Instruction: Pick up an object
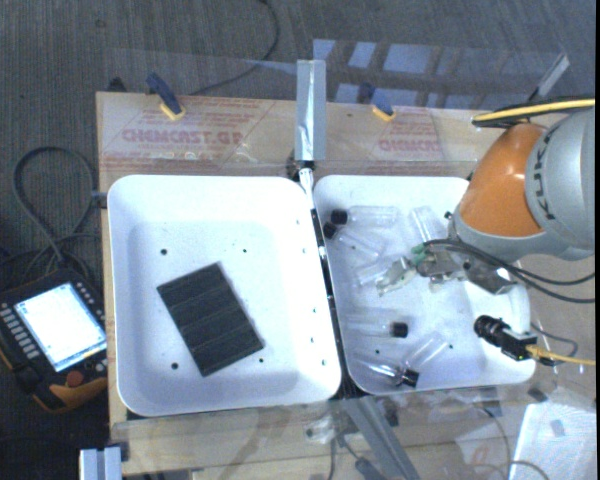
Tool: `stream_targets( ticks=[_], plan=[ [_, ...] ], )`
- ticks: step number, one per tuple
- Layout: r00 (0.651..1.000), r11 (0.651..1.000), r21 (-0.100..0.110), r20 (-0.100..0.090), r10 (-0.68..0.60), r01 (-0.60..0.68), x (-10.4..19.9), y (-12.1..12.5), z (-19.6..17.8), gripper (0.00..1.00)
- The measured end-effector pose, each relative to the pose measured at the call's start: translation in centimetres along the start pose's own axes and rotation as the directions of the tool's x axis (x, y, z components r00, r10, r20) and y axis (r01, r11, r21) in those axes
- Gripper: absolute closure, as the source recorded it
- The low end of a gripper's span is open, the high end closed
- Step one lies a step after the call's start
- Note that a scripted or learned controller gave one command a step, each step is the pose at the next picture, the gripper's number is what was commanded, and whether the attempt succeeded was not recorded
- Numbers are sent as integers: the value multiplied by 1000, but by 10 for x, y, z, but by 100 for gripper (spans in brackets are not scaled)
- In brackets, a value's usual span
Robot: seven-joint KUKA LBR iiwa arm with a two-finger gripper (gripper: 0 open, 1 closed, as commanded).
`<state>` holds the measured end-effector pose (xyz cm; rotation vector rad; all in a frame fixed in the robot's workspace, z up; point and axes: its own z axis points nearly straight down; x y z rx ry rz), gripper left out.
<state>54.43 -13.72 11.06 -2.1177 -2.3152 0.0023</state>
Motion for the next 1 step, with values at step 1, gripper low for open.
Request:
stream_targets(
  ticks=[1],
  plan=[
    [1000, 1000, -16, 8, -1, 1, 9, 92, 21, 0]
  ],
)
